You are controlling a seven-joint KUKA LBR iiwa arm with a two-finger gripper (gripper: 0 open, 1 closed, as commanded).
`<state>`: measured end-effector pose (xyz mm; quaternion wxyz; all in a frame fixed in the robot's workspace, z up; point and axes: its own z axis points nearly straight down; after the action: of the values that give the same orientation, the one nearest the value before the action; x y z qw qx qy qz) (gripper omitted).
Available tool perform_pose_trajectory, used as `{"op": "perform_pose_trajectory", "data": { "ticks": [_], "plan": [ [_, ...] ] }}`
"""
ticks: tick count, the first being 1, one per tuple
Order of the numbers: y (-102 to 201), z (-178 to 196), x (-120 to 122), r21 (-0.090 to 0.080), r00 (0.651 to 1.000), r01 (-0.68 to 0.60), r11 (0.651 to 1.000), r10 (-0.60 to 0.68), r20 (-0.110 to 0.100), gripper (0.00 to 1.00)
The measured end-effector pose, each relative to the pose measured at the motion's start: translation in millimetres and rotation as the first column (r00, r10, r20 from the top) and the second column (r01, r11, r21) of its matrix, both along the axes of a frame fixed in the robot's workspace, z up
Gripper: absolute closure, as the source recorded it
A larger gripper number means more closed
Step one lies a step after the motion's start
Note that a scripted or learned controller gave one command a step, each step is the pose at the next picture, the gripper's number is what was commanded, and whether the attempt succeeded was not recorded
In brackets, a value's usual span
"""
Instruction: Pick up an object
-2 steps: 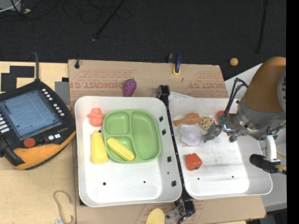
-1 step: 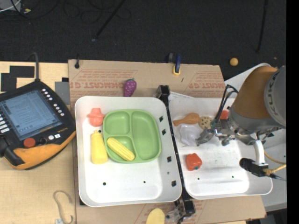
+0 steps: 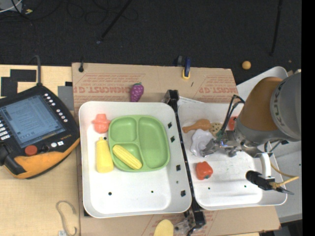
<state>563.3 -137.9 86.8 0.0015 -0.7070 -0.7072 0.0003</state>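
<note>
White crumpled object [image 3: 198,140]: lies in right bin [image 3: 231,187], left-centre of the floor, near the divider between the bins. Claw [image 3: 212,147] is low over the same bin, just beside the object's right edge; contact not resolvable. Claw state: cannot tell, whether apart or together. Nothing seen gripped.

Other items, right bin:
- red object [image 3: 204,170], nearer than the white one, apart from it and from the claw.
- orange-brown drumstick-shaped item [image 3: 197,126], at the far side, just beyond the white object.
- small round tan waffle-patterned piece [image 3: 215,128], just right of the drumstick's end.

Arm [image 3: 263,113] enters from the right, orange band above the wrist.

Left bin [image 3: 128,196]:
- green divided plate [image 3: 153,142], centre-far.
- yellow corn cob [image 3: 127,157] in the plate's near-left compartment, lying at a slant.
- yellow bottle [image 3: 103,156], just left of the plate.
- pink-red item [image 3: 100,123], far-left corner.

Outside the bins: purple grapes [image 3: 137,91] on the cardboard beyond the left bin; yellow item [image 3: 164,227] at the near edge; teach pendant [image 3: 34,127] on the table [image 3: 29,200], far left.
</note>
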Motion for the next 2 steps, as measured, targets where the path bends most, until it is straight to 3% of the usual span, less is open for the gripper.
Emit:
{"op": "perform_pose_trajectory", "data": {
  "ticks": [1, 2],
  "plan": [
    [-1.3, 12.6, 0.6, 0.001, 1.0, 0.004, 1.0, -0.004, 0.002, 1.0],
    [5.7, 59.4, 4.9, -0.002, 1.0, 0.001, 1.0, -0.001, 0.004, 1.0]
  ]
}}
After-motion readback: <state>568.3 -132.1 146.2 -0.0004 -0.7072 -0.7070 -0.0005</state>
